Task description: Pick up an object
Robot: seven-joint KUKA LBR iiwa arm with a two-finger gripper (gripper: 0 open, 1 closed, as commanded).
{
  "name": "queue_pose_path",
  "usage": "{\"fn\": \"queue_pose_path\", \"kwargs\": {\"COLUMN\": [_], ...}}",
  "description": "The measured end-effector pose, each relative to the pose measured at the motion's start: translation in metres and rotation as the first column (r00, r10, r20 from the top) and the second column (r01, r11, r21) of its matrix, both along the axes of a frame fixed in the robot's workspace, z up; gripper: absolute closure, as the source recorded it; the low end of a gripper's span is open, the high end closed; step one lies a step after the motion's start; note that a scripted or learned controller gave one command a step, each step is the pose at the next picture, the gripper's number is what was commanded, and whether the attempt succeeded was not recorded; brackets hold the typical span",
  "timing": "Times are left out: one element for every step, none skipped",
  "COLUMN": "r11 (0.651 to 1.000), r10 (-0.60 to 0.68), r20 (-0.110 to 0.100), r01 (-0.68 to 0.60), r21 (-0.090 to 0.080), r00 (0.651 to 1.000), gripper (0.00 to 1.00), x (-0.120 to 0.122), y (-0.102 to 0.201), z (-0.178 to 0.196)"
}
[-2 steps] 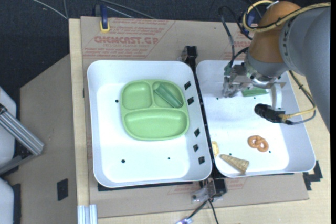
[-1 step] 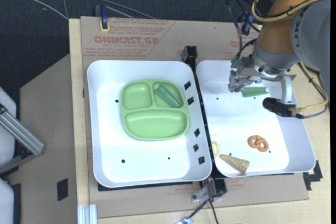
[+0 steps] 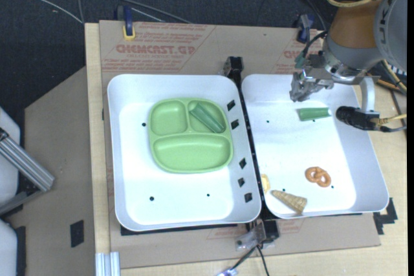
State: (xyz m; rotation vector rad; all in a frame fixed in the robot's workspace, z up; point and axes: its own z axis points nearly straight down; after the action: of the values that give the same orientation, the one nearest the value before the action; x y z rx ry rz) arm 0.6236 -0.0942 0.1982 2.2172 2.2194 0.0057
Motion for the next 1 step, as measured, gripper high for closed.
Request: {"fn": "queue_pose_path", "kwargs": {"r11": [1.0], "r10": [0.005], "r20": [-0.002], "r01": [-0.005], "r21": [0.002], "r00": [1.0], "gripper": [1.0], "x": [0.0049], "y": [0.0575], "z": [0.0153]}}
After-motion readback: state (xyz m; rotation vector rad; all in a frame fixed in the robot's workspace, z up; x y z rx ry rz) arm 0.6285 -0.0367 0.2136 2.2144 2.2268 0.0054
